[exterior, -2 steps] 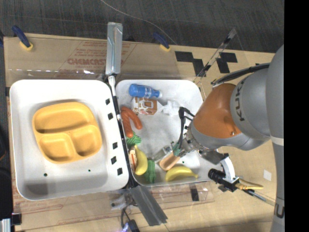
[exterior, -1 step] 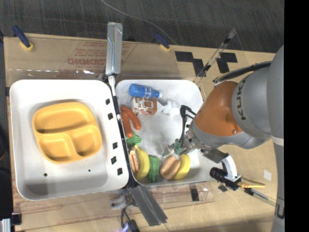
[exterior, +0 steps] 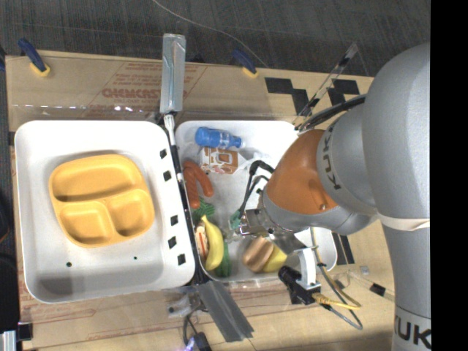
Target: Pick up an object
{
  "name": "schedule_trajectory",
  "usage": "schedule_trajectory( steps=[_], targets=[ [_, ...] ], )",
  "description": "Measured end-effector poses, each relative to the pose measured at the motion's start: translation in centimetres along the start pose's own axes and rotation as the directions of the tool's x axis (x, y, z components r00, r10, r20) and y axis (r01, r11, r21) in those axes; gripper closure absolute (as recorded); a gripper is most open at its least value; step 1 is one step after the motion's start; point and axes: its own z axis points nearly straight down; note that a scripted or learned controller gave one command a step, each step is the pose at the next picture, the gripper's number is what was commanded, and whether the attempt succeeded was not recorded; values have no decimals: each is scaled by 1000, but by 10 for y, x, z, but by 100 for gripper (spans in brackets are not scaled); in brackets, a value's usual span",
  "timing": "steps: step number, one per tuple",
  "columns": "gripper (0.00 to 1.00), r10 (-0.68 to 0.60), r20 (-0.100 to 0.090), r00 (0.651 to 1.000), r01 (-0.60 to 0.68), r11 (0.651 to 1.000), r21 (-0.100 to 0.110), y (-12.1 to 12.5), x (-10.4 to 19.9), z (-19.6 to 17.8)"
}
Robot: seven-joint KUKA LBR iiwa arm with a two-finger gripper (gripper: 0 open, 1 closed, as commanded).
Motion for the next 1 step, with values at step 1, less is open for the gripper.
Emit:
schedule_trajectory(
  steps=[1],
  targets=[
    [100, -118, 3, 993, 118, 993, -4, 77, 35, -102]
  ],
)
